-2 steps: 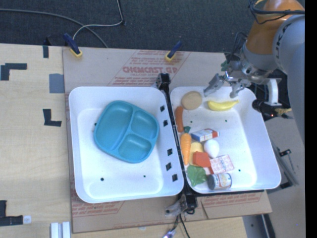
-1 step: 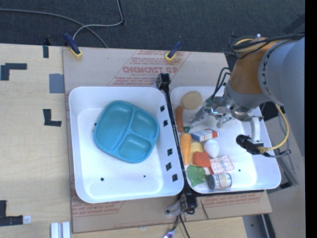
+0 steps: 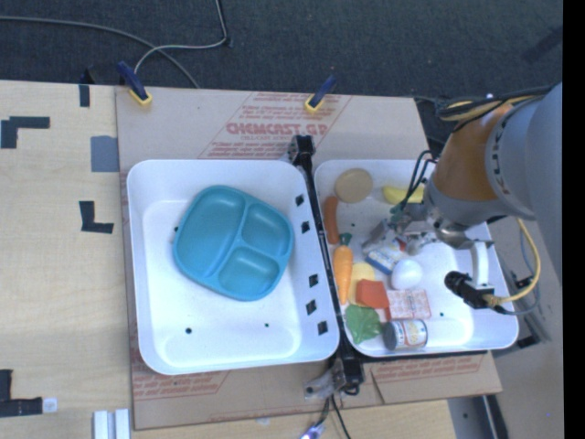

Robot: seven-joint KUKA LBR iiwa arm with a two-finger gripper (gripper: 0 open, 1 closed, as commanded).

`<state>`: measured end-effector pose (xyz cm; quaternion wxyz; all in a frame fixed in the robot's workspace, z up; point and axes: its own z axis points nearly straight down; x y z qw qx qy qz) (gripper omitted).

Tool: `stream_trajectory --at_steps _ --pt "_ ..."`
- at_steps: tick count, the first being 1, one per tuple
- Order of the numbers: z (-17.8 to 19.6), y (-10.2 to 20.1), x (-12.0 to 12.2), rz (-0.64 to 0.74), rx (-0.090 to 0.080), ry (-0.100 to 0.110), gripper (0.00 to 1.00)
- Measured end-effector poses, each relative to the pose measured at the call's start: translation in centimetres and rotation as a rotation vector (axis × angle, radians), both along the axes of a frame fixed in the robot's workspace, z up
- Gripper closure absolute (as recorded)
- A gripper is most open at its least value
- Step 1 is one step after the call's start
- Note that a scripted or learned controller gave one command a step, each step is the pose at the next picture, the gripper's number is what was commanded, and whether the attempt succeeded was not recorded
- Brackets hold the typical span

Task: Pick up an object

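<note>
Left white bin (image 3: 151,245) holds a blue divided plastic plate (image 3: 233,242); right white bin (image 3: 498,335) holds toy food: orange carrot (image 3: 343,273), white egg (image 3: 407,273), small can (image 3: 407,334). Gripper (image 3: 395,234) down among them; jaw state unclear.

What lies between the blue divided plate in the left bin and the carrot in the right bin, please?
In the camera view, the two bins' adjoining white walls with black clips lie between the blue plate and the carrot.

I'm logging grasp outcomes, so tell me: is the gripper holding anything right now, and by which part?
It cannot be told. The gripper is down among the toy food in the right bin, close to the white egg, but the view shows nothing clearly between its fingers.
</note>
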<state>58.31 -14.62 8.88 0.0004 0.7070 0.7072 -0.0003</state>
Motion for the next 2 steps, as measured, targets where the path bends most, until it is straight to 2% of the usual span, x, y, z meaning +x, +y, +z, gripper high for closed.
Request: stream_trajectory --at_steps 1,2 --pt "1.0 0.0 0.1 0.000 0.000 -0.001 1.00" --pt "9.6 7.5 2.1 0.003 0.001 -0.001 1.00"
